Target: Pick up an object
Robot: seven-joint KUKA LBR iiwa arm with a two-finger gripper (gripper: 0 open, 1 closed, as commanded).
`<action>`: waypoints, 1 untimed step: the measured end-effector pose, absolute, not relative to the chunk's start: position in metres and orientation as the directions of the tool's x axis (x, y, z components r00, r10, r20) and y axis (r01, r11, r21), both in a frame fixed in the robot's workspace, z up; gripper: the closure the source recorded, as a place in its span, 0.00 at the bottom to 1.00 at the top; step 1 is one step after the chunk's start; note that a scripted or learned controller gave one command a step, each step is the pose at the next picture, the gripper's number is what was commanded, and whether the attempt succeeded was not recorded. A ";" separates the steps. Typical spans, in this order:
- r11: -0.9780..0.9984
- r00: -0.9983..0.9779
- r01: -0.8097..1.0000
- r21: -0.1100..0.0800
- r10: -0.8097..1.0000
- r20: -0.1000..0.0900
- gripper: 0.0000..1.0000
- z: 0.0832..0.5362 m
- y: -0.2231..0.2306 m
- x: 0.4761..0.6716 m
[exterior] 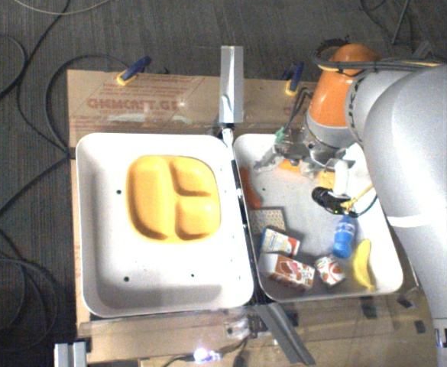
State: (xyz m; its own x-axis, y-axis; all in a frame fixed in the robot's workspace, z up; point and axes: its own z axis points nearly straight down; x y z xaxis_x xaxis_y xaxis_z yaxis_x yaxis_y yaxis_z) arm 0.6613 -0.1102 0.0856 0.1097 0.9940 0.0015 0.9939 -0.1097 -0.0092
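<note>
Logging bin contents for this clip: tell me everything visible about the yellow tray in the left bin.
The yellow tray is a glossy, plastic-looking divided plate with rounded corners: one large compartment on its left side and two smaller ones on its right, split by raised ridges. It lies flat, right side up, slightly rotated, in the upper middle of the left bin, resting on the bin's white floor. Its compartments hold nothing, and nothing else touches it.

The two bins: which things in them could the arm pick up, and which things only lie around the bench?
For the job: gripper; banana; blue bottle; small cartons; red-and-white can; all in the right bin.

Just lying about: yellow divided tray in the left bin; blue clamps; floor cables.
</note>
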 end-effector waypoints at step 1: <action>-0.108 0.108 0.994 -0.018 0.994 -0.001 1.00 0.094 -0.111 0.660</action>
State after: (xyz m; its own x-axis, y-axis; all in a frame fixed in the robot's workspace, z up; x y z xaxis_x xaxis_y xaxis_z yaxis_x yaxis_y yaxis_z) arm 0.6600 -0.1105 0.0944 0.1079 0.9942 -0.0011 0.9940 -0.1079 -0.0176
